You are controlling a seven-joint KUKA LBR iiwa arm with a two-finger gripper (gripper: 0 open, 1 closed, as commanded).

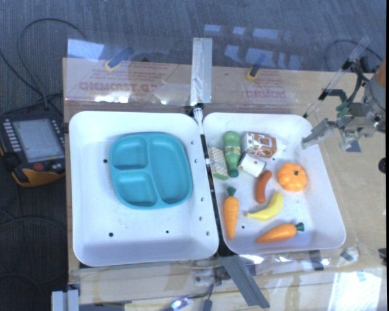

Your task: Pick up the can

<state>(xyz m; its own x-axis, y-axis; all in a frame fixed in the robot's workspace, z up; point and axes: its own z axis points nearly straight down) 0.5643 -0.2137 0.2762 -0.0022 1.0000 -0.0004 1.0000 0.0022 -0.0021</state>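
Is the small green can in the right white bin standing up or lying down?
Lying down. The green can shows its long side, stretched lengthwise along the floor of the right white bin, beside the bin's left wall.

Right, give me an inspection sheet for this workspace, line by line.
Surface: bench bearing two white bins side by side, left bin and right bin.
Job's things: can lies in the right bin's upper part, beside a green bottle.
Clutter: blue plate in the left bin; in the right bin two carrots, banana, sausage, pumpkin, white block.
Tool: tool over the right bin's upper right rim, holding nothing; finger state unclear.
Cables: black cables on the floor, left.
Surroundings: pendant on the floor left of the bench.
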